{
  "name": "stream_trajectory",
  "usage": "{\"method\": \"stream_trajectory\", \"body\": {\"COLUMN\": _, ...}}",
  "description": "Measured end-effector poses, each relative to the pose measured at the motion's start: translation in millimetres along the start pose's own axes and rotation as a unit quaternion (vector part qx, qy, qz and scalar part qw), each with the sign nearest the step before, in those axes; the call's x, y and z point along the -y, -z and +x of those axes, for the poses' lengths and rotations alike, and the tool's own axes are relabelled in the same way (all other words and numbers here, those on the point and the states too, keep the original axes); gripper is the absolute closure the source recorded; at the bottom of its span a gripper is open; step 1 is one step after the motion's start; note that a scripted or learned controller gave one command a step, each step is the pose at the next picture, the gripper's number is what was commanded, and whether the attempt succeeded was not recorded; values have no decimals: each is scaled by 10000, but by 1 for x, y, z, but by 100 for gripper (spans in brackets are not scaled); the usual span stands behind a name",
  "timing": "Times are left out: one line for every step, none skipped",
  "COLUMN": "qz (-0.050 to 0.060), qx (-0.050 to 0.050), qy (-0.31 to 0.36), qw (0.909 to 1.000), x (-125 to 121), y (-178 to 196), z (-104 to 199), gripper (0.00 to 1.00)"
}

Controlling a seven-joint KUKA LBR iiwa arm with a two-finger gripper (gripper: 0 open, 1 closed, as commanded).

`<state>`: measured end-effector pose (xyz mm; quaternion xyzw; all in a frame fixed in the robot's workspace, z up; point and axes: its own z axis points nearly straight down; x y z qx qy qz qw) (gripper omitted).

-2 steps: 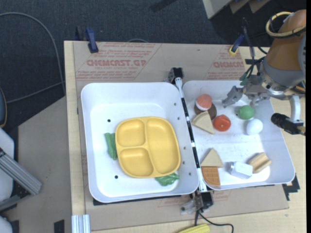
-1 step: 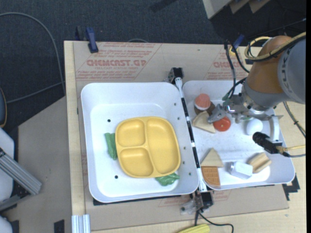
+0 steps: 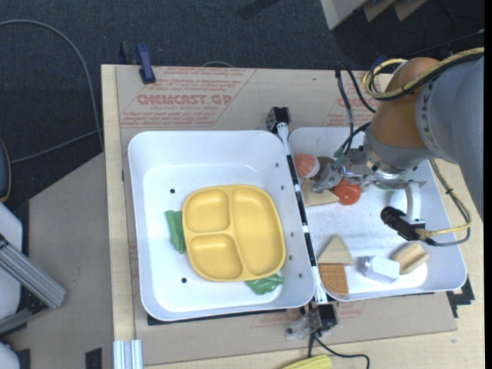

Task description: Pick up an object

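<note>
My gripper [image 3: 336,177] hangs low over the far left part of the right bin [image 3: 438,279], reaching in from the right. A red rounded object [image 3: 349,194] lies right beside it on the near side, touching or nearly so. An orange-red rounded object [image 3: 307,164] sits just to the gripper's left, close to the bin's wall. Under both lies a flat tan piece [image 3: 318,199]. I cannot see anything held in the gripper.
Near the front of the right bin lie a tan wedge [image 3: 335,250], a brown round piece [image 3: 333,278], a small white item [image 3: 380,269] and a tan block [image 3: 410,257]. The left bin [image 3: 154,160] holds a yellow divided plate [image 3: 233,231] with green pieces [image 3: 176,230] under its edges.
</note>
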<state>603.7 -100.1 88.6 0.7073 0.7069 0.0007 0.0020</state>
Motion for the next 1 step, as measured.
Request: {"method": "stream_trajectory", "body": {"qz": -41, "qx": -2, "qy": 2, "qw": 10000, "x": -2, "y": 12, "z": 1, "gripper": 100}}
